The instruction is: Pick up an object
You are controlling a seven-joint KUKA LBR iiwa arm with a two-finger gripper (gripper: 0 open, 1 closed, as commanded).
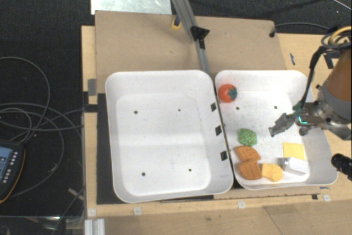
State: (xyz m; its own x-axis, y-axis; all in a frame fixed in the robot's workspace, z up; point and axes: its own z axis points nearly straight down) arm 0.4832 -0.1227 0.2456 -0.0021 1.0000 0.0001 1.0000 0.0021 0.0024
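Room lies open mid right bin [264, 82]; items crowd its near edge. Gripper [279, 125], fingers apart and empty, hovers there, green ball [247, 136] just left and nearer, yellow block [294, 150] near-right.

Overhead slanted view of a brown table [137, 41] bearing two shallow white bins side by side. The left bin [118, 85] shows bare white floor. The right bin [264, 82] holds a red-orange ball [227, 93] near its far left corner, a green knobbly ball [247, 136], two orange waffle-like pieces [248, 162], a yellow-orange piece [272, 172], a yellow block [294, 149] and a small white item [291, 165]. The arm's tool [278, 126] hangs over the right bin, near the green ball.
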